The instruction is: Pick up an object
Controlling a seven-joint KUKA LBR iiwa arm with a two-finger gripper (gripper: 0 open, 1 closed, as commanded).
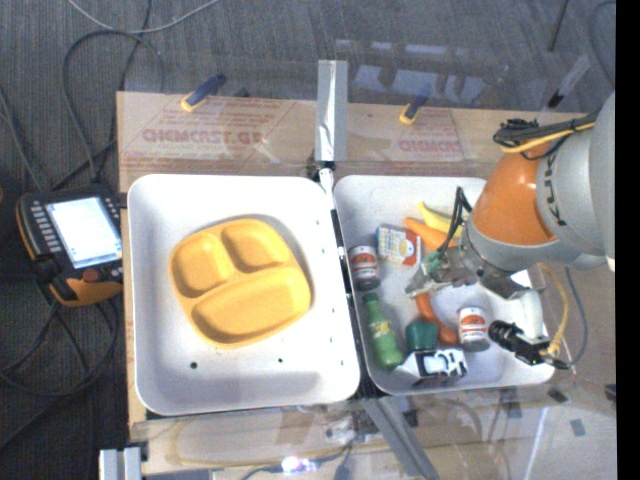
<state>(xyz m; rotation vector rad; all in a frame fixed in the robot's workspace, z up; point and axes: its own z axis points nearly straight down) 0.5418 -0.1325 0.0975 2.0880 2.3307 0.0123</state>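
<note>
Bench with two white bins side by side. Left bin (150,268): one yellow tray (242,279), three compartments, lying flat near the middle; nothing in it. Right bin (352,193): the clutter from which an object is to be picked. Contents: green bottle (380,330) lying along the left wall; small can (364,265) above it, red label; white carton (398,244) near the centre top; banana (437,215) at the upper middle, partly under the arm; carrot (427,306) in the centre; second can (472,325) with a white lid to its right; black-and-white item (440,364) at the near wall, kind not legible. Arm: enters from the right, orange band (510,208) over the bin's upper right, wrist tilted down toward the centre. Gripper (432,278): low over the pile, just above the carrot and beside the carton; probably placed there because the items crowd together at that spot. How far the claw is open, and whether it has anything, cannot be told; the wrist and cabling blur it. Judgement: pick not yet shown complete.
</note>
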